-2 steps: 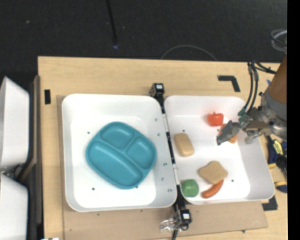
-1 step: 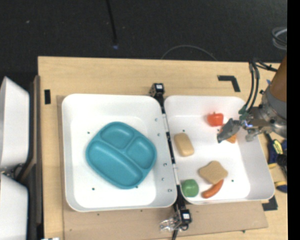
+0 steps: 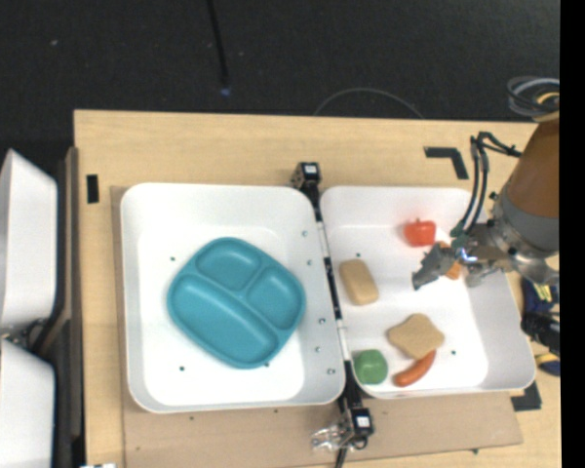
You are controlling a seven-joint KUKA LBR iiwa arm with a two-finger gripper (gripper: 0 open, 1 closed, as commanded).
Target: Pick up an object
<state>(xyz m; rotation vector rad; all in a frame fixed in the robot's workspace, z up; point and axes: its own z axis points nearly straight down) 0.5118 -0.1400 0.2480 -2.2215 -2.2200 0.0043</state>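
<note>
The right bin (image 3: pixel 487 359) holds several food toys. A red pepper-like piece (image 3: pixel 420 231) lies near the bin's back. A tan bread roll (image 3: pixel 359 283) sits by the left wall and a toast slice (image 3: pixel 415 334) lies in the middle. A green ball (image 3: pixel 370 365) and a red chili (image 3: pixel 414 369) rest at the front. My gripper (image 3: pixel 433 267) hangs low over the bin's middle right, just below the red piece and above the toast, right of the roll. A small orange bit (image 3: pixel 454 271) shows beside it; I cannot tell what it is.
The left bin (image 3: pixel 146 359) holds a teal divided plate (image 3: pixel 236 300). A black clamp (image 3: pixel 306 175) sits at the back of the divider between the bins, and another clamp (image 3: pixel 349 425) at its front. Cables (image 3: pixel 483 169) run along the arm at the right.
</note>
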